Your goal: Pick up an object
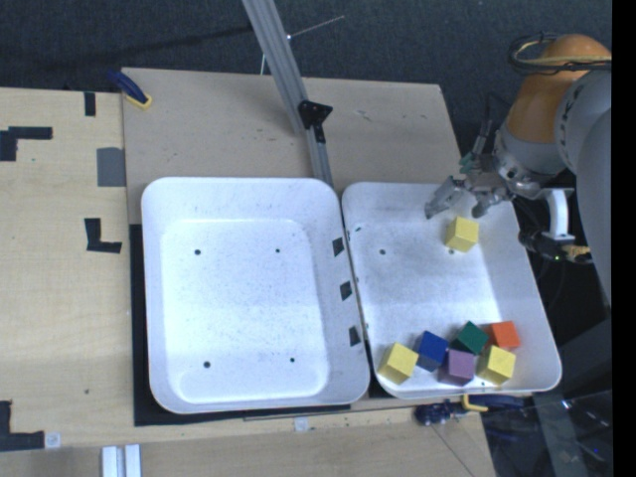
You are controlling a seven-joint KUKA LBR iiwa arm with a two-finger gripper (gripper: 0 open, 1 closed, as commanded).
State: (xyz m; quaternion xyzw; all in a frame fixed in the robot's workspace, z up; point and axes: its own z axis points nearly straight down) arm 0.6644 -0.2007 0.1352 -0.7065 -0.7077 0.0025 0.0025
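Note:
My gripper [461,205] hangs over the far part of the right bin [417,286], with its fingers [435,207] spread apart and open. A yellow cube [461,235] lies just on the near side of the fingertips; it is not between them. In the bin's near right corner sits a cluster of cubes: a yellow one [399,363], a blue one [431,349], a purple one [459,366], a green one [471,337], an orange one [505,334] and another yellow one [498,365].
The left bin [149,207] stands beside the right one. A slanted metal pole [283,58] with a black clamp [314,114] runs down to the gap between the bins. Black clips [345,288] line that gap.

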